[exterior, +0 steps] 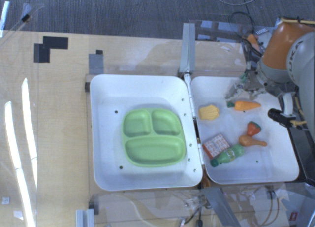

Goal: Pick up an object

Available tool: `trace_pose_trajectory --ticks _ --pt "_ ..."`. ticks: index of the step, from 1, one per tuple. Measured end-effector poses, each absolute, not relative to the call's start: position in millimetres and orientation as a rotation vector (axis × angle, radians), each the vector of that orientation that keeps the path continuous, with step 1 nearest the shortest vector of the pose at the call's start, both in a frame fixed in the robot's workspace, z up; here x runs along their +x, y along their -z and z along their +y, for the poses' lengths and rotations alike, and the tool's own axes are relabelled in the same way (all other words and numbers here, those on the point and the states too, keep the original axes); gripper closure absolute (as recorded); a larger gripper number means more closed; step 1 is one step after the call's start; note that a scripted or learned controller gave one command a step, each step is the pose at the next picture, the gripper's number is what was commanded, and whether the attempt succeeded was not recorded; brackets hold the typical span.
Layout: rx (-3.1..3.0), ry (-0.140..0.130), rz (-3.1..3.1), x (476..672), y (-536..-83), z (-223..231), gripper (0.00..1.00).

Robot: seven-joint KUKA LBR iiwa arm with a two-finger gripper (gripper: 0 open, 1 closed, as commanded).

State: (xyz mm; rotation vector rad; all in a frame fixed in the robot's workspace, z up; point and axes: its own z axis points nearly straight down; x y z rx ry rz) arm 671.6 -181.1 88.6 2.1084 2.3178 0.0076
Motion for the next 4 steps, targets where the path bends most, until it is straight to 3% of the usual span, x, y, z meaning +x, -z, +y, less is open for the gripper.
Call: trace_pose_trajectory --ticks 2,4 --pt "2.165 -0.011 2.268 548.6 -89 -204 0.0" --pt "2.059 -0.013 2.35 492.4 -90 -174 0.0"
